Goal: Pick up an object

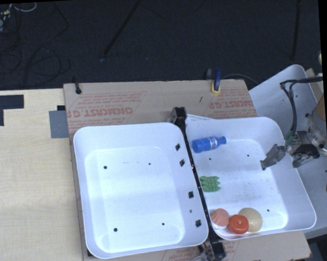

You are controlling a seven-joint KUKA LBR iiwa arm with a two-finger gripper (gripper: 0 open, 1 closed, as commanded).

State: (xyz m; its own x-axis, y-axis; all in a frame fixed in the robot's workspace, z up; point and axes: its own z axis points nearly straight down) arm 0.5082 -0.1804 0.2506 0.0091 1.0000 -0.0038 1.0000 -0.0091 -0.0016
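Observation:
The right bin (293, 190) holds a blue bottle (209, 144) lying on its side near the far left corner. A small green object (209, 183) rests by the divider. In the near left corner a pink piece (218, 216), a red round piece (239, 224) and a tan round piece (252, 218) sit clustered together. My gripper (287, 156) hovers over the bin's right rim, open, with nothing between its fingers. It stands well to the right of all the objects.
The left bin (80, 177) lies beside the right one, joined by a black divider with clips (190, 170). Cardboard (128, 104) lies under both bins. Cables (291, 107) hang near the arm at the right.

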